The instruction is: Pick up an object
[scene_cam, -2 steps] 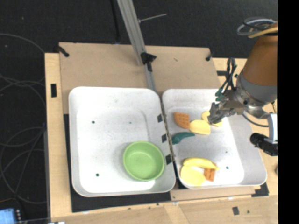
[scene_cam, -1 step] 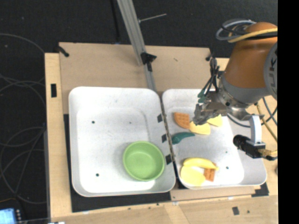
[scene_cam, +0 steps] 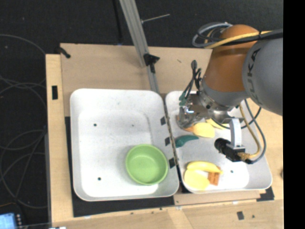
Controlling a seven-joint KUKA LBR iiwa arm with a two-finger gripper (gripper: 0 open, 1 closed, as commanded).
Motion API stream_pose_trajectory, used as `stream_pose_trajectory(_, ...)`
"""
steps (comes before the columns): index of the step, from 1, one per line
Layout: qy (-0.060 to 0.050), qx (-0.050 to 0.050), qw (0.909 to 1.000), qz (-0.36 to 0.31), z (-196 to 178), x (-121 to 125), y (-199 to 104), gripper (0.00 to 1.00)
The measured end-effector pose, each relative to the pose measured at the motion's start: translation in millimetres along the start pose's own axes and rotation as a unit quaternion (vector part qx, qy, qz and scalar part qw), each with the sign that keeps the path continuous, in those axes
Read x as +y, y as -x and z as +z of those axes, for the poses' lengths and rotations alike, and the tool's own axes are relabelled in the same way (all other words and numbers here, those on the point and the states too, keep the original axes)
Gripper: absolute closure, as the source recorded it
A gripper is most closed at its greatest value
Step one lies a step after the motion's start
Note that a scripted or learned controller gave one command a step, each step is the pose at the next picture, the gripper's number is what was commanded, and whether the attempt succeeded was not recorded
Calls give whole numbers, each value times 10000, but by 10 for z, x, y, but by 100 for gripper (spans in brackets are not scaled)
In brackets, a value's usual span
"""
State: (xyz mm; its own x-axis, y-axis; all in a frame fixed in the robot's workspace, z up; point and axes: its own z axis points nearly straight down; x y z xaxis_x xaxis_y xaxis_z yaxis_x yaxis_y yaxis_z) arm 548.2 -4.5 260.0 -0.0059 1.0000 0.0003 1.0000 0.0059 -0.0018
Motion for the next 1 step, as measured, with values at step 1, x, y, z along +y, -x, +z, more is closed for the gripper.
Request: stream_pose_trajectory(1,-1,0,10000,-4,186,-30,-547,100)
